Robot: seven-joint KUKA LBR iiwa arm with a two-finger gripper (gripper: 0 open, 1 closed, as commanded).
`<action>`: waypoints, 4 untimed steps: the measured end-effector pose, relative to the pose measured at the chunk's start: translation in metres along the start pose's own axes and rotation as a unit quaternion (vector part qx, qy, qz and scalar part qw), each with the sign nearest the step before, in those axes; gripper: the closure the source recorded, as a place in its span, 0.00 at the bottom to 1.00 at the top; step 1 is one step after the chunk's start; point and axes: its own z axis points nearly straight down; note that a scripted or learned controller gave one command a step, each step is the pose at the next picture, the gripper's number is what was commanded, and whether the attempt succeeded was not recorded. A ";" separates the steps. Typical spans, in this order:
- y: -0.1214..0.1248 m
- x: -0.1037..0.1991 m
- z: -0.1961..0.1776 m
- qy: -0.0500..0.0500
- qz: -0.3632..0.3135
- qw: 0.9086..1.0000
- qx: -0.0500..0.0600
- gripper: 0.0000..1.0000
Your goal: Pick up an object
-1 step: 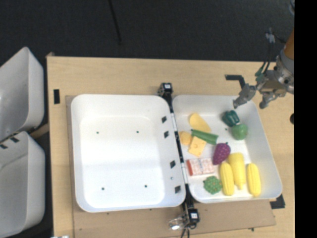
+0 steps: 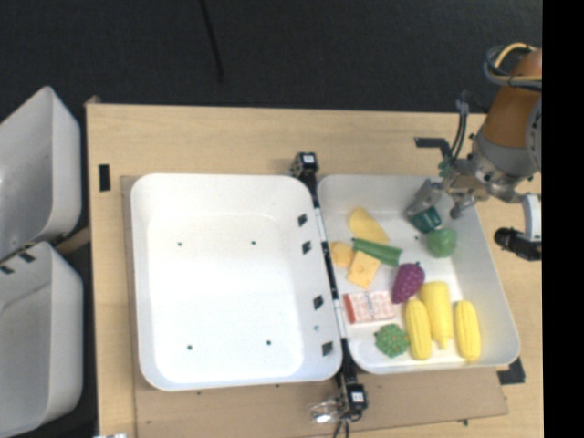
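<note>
The gripper [image 2: 442, 202] hangs over the right bin's [image 2: 488, 272] one-o'clock corner, its fingers spread, with a dark teal piece [image 2: 425, 219] at the lower finger and a green round toy [image 2: 442, 242] just beside it at five o'clock; neither is clearly pinched. A good grasp probably means centring over one piece and descending straight, well apart from the three corn cobs [image 2: 442, 321] and purple grapes [image 2: 408, 281] crowded toward six o'clock. The left bin [image 2: 219, 276] lies on the pale wooden desk [image 2: 210, 135], with dark floor beyond.
</note>
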 end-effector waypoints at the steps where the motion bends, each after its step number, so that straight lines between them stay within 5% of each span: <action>1: 0.034 0.014 0.050 0.000 0.000 1.000 0.000 0.00; 3: 0.035 0.005 0.049 0.005 -0.001 1.000 0.005 0.00; 4: 0.032 0.019 0.048 -0.001 -0.001 1.000 -0.004 0.00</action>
